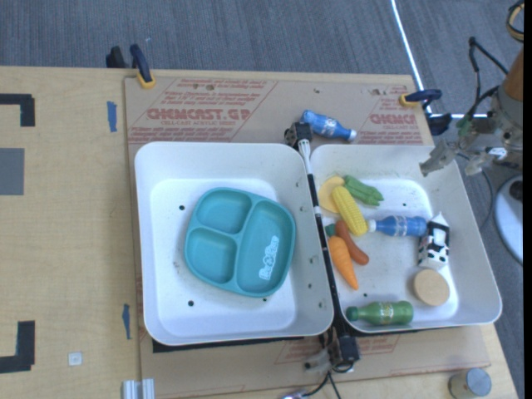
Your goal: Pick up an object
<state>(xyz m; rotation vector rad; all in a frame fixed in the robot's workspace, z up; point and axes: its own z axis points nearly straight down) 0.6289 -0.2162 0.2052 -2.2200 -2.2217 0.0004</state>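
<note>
While gripper (453, 158) hovers at right bin's (478, 248) far rim, grip state unclear; nearest: bottle (401, 226), lying crosswise, down-left.

floor: grey carpet (249, 15) | bench: light wood (58, 223) | cable: white (403, 32)

teal plate (239, 241), yellow corn (349, 209), orange carrot (342, 261)

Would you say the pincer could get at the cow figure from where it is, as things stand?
Probably yes. The pincer hangs over the right bin's far right corner, and the cow figure stands near that side, with the blue bottle and round biscuit close beside it but nothing over it.
</note>
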